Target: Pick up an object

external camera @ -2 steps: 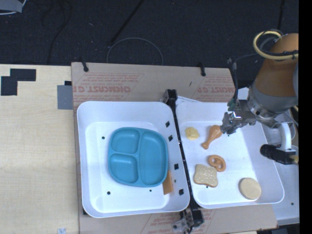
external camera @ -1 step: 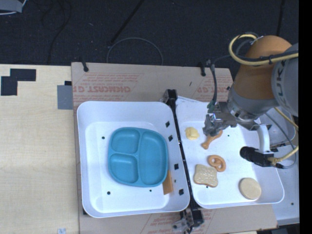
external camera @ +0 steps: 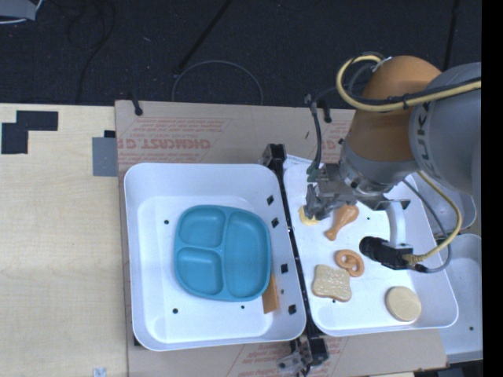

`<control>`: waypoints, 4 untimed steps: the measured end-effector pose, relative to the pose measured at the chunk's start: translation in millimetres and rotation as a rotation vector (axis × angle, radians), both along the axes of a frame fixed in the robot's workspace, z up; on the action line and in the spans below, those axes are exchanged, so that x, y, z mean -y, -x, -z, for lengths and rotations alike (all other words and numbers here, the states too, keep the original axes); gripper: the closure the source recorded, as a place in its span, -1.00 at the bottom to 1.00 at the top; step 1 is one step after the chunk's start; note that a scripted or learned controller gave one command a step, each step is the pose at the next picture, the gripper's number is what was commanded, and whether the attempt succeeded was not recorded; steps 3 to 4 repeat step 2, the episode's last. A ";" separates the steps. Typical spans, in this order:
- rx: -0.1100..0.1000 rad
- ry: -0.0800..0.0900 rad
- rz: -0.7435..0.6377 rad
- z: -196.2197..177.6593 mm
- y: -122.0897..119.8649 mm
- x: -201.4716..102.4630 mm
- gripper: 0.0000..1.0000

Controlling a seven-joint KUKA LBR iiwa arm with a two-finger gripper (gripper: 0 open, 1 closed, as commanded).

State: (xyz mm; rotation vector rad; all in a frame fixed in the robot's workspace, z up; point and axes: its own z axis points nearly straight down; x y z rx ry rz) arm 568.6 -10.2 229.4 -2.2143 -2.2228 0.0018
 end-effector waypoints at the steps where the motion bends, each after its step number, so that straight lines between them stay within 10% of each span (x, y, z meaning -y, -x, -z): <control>1: 0.000 0.001 -0.001 12.3 -11.4 -51.7 1.00; 2: 0.002 0.000 0.000 -3.4 -24.4 -100.2 1.00; 4: 0.002 0.000 0.000 -3.4 -24.4 -100.2 1.00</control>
